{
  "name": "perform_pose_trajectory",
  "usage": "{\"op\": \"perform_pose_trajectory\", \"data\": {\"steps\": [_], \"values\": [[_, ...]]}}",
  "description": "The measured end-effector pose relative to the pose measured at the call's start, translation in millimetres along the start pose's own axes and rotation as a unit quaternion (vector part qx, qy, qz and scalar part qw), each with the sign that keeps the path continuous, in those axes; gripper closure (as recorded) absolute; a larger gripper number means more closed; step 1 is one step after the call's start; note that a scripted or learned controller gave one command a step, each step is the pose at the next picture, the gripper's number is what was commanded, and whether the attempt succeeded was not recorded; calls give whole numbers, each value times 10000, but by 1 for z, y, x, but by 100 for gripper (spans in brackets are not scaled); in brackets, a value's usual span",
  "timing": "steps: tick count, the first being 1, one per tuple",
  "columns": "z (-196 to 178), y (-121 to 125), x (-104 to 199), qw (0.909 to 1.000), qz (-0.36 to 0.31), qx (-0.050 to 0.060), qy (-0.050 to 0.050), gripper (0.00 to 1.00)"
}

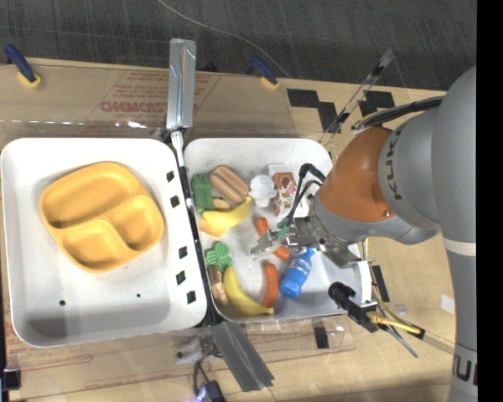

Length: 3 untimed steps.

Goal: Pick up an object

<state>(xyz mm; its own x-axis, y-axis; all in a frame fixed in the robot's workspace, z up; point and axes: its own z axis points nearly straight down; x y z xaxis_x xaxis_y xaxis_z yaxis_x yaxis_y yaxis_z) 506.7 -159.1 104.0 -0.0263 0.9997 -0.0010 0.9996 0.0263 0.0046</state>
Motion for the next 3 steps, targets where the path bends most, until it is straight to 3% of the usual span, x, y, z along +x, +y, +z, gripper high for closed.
{"op": "perform_pose_trajectory", "data": {"steps": [1, 2, 3], "values": [[-8, -1, 0, 10000, -19, 27, 3, 100], [7, 30, 2, 9986, -533, -17, -5, 100], [-138, 43, 121, 9993, -360, -7, 17, 100]]}}
